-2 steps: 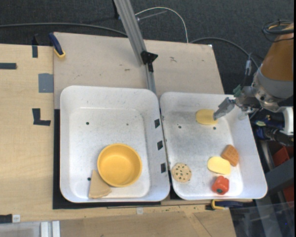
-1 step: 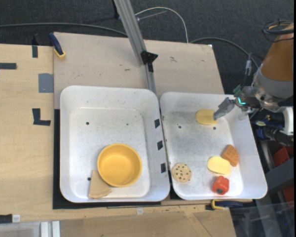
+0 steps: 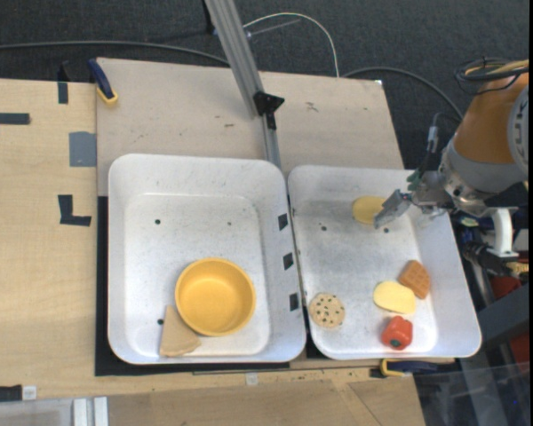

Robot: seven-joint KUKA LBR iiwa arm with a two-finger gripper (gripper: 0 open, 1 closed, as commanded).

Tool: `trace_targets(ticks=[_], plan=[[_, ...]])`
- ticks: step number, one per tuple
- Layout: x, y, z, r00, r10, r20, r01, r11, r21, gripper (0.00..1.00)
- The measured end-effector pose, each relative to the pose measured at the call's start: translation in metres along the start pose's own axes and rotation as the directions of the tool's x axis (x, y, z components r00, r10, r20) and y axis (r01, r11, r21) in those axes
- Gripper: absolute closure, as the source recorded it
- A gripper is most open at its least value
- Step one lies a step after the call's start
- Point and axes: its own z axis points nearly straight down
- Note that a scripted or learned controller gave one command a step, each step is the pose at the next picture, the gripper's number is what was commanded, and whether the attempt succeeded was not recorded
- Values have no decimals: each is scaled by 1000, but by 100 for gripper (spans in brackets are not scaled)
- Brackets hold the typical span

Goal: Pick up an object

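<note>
My gripper (image 3: 389,213) reaches in from the right over the far part of the right bin (image 3: 338,264). Its tips sit right beside a flat yellow piece (image 3: 367,209), at that piece's right edge. Nothing shows between the fingers. Nearer the front of the same bin lie a pale yellow lump (image 3: 394,296), a brown waffle-like piece (image 3: 416,279), a red pepper-like toy (image 3: 397,332) and a round cookie (image 3: 326,310).
The left bin (image 3: 142,202) holds a yellow bowl (image 3: 215,295) with a tan wedge (image 3: 177,338) tucked beside it. A grey metal pole (image 3: 240,47) slants over the bench to a clamp between the bins. Cables run along the far side.
</note>
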Motion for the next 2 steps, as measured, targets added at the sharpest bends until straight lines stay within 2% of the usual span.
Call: trace_targets(ticks=[1, 2], plan=[[2, -11, 52, 1000, 0, -1, 0, 1000, 2, 0], [2, -11, 81, 1000, -1, 1, 1, 1000, -5, 0]])
